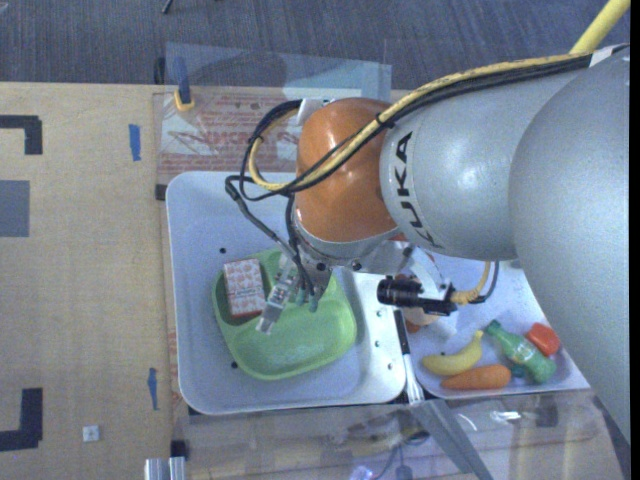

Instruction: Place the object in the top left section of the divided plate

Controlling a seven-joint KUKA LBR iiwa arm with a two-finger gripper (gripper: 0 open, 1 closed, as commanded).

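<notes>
A green divided plate (300,343) lies in the left white bin (195,268). A small red-and-white carton (243,288) rests in the plate's top left section, leaning on the rim. My gripper (290,303) hangs just right of the carton, over the middle of the plate. It is open, with nothing between its fingers. The orange wrist band and grey arm hide the plate's far right edge and much of the bin's back.
The right bin (570,373) holds a yellow banana (455,356), an orange carrot (475,376), a green bottle (520,353) and a red piece (543,338). The wooden bench top (80,268) stretches to the left.
</notes>
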